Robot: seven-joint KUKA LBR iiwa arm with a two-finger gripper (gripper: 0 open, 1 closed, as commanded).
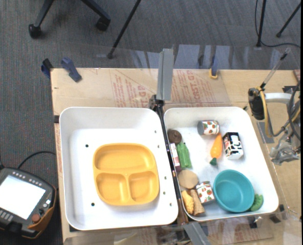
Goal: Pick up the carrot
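Observation:
The carrot (pixel 216 147) is small and orange with a green stem end pointing toward the front. It lies in the right bin (pixel 243 114), between a strawberry-label can (pixel 208 127) behind it and a black-and-white milk carton (pixel 233 145) to its right. My gripper (pixel 285 151) hangs at the view's right edge, outside the right bin's right wall and well to the right of the carrot. Nothing is seen in its grasp.
The right bin also holds a teal bowl (pixel 234 190), a green item (pixel 184 155), a brown round piece (pixel 188 178), a second can (pixel 205 192) and a corn cob (pixel 188 202). A yellow divided plate (pixel 125 173) sits in the left bin (pixel 74 137).

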